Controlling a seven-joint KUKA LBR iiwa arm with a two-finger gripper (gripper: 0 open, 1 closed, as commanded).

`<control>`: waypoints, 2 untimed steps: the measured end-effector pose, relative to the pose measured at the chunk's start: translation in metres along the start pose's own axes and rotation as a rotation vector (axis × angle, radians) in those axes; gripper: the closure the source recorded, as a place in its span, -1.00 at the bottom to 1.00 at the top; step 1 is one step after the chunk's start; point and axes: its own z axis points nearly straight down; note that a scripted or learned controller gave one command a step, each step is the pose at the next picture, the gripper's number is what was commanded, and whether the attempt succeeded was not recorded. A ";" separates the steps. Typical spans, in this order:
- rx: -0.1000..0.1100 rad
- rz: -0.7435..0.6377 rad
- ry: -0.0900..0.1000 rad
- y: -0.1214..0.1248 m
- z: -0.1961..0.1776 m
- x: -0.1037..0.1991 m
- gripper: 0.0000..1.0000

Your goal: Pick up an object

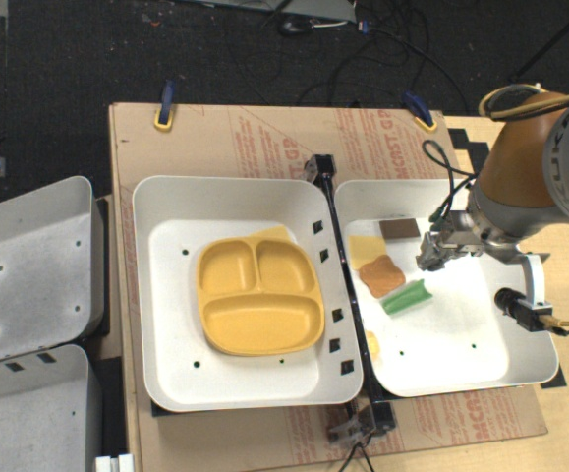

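Note:
In the right bin lie a green cylinder, an orange-brown block, a pale yellow flat piece and a dark brown block. A small yellow thing sits by the bin's left wall. My gripper hangs low over the right bin, just right of the orange-brown block and above the green cylinder. Nothing shows between its fingers.
The left bin holds a yellow divided tray. A black divider runs between the bins. A black fitting sticks out by the right bin's right wall. Grey panels lie off the bench to the left.

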 end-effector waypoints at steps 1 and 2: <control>-0.006 -0.004 -0.001 0.000 -0.064 0.001 1.00; -0.005 -0.004 -0.001 0.002 -0.113 0.001 1.00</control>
